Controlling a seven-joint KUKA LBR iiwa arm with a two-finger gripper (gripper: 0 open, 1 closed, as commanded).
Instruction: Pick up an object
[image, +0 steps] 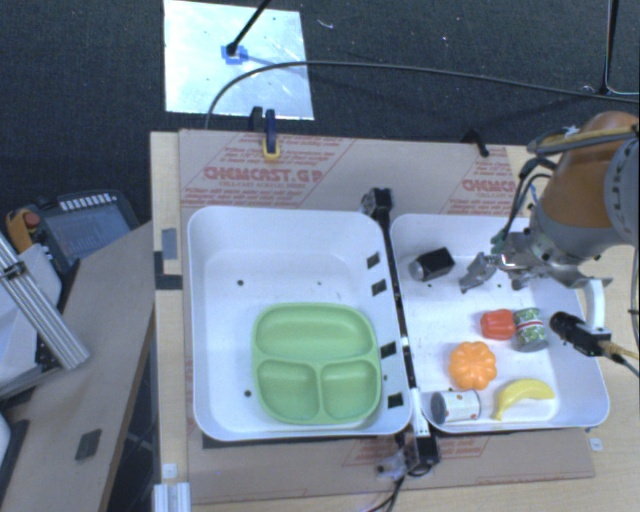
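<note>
Hovering over the far part of the right bin (600, 400), the gripper (487, 268) hangs with its fingers spread and nothing between them — so the pick looks not yet made. Candidate objects all lie in this bin: a black cylinder (433, 264) just left of the gripper, a red block (497, 324) and a green-labelled can (529, 329) nearer, then an orange pumpkin (472, 365), a yellow banana (523, 396) and a small white can (453, 406) along the near edge. The left bin (220, 250) carries a green divided plate (317, 362). What remains, by my reading, is everything — choosing one object, descending, closing and lifting. The black cylinder seems the closest target.
</note>
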